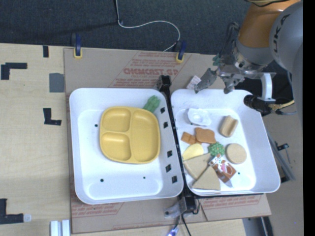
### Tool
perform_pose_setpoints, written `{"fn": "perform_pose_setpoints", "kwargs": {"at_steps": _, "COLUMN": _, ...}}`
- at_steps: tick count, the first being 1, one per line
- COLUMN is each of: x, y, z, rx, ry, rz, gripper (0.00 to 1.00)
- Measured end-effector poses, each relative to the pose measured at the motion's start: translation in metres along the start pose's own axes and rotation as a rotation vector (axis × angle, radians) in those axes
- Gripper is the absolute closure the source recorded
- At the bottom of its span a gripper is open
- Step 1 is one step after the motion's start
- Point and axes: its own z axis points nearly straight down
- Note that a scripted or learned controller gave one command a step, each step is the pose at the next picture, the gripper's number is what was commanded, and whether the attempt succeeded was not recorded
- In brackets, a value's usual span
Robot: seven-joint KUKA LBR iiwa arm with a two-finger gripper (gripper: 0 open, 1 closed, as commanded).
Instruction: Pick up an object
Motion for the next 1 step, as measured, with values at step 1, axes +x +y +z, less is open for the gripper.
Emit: {"fn": "perform_pose_setpoints", "kwargs": {"at_steps": 1, "x": -0.0049, "y": -0.0554, "z": 0.16, "rx": 0.015, "ry": 0.002, "rz": 0.003, "gripper": 0.0}}
